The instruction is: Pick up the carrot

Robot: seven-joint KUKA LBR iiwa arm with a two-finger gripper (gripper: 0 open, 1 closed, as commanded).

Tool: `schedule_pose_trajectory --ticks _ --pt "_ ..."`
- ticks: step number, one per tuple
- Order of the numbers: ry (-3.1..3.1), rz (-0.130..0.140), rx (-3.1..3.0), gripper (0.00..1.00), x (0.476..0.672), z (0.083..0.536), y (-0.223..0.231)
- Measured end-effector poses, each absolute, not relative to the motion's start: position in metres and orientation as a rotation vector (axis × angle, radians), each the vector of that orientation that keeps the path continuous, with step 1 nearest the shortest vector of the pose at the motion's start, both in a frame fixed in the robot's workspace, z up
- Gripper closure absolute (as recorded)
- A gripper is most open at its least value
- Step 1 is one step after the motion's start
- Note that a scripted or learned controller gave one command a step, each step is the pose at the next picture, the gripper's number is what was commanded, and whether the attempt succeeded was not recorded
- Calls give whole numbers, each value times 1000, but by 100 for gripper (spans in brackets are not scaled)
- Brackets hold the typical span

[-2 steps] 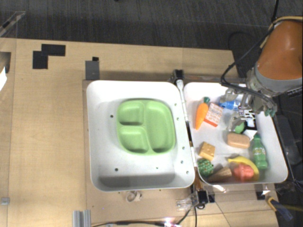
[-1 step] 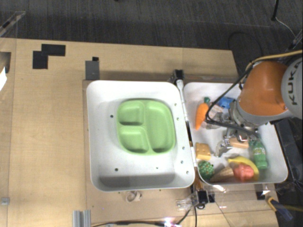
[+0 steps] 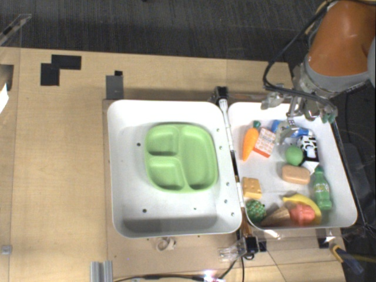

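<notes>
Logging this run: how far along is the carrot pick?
Done: nothing yet; the carrot lies in the right bin, at its left side. In hand: the end effector hangs over the bin's top, right of the carrot. Left: reach, grasp and lift.

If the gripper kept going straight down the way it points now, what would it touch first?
Probably the blue-and-white packet directly beneath the gripper, not the orange carrot, which lies further left in the right white bin; depth is unclear.
</notes>
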State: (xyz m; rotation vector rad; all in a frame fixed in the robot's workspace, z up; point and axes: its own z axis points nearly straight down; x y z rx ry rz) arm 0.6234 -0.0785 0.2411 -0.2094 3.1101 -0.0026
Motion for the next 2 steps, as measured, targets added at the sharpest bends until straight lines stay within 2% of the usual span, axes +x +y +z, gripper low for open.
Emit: schedule_pose_trajectory --ticks 1,2 --pt "3061 1 -658 0 615 103 -100" --pt "3082 -4 -512 0 583 90 -89"
